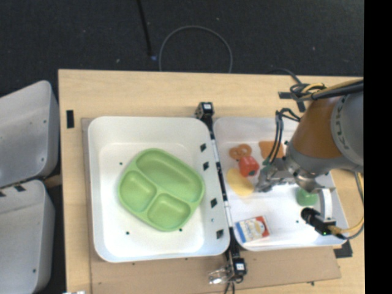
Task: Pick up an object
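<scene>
In the right bin point(278, 237) lie several small things: a red block point(248, 165), an orange pretzel-like ring point(240, 151), a yellow round piece point(240, 183), an orange piece point(267, 148) partly behind the arm, a green piece point(306, 196) and a white, red and blue packet point(252, 228) near the front wall. My gripper point(267, 181) reaches down into this bin just right of the yellow piece and the red block. The arm's wrist hides its tips.
The left bin point(104, 237) holds a green divided plate point(161, 189). A black clip rail point(215, 182) runs between the two bins. Cables point(318, 218) hang at the arm's right side. Wooden bench point(135, 90) surrounds the bins.
</scene>
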### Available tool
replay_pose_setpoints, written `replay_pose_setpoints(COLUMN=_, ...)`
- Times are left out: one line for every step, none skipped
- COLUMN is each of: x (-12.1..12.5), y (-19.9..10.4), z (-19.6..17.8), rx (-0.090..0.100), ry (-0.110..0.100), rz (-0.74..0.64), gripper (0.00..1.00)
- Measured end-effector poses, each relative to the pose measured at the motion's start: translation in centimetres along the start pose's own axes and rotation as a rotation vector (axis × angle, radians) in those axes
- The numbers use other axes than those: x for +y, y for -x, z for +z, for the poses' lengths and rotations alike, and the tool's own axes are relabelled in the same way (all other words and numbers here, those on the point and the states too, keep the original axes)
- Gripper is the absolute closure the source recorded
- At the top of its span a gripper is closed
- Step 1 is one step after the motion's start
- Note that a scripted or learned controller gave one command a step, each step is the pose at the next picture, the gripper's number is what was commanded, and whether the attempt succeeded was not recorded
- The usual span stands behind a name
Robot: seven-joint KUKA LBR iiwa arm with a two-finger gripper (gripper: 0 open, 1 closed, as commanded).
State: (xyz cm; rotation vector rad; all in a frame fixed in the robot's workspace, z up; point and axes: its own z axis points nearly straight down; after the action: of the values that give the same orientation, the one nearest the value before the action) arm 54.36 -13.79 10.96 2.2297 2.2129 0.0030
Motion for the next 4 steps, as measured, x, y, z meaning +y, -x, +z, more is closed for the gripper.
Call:
replay_pose_setpoints(x=-0.7, y=0.5, z=-4.6, rx=-0.002, ry=0.001, rz=-0.003, gripper=1.0)
replay_pose_setpoints(x=-0.5, y=0.4, z=-8.8, rx=-0.002, ry=0.002, rz=-0.011, gripper=1.0)
replay_pose_setpoints(x=0.7, y=0.8, z=-14.6, rx=-0.004, ry=0.005, rz=-0.011, gripper=1.0)
replay_pose_setpoints(x=2.0, y=-4.2, z=-15.2, rx=0.0, ry=-0.001, rz=-0.016, gripper=1.0)
